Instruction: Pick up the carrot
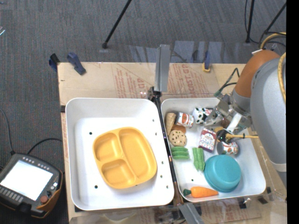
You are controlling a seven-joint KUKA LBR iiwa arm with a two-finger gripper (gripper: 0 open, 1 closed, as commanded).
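One carrot (pixel 203 192), judged light, stiff and smooth, is seen at the right bin's (pixel 259 172) front edge beside the teal bowl (pixel 223 172), best gripped across its thick middle; the gripper's (pixel 223 120) state cannot be told.

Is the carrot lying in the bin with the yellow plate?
No, the carrot lies in the right bin, beside the teal bowl.

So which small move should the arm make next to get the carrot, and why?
Probably move the claw toward the near edge of the right bin. The carrot lies there in the front corner beside the blue bowl, while the claw sits at the far side among other toys, apart from it.
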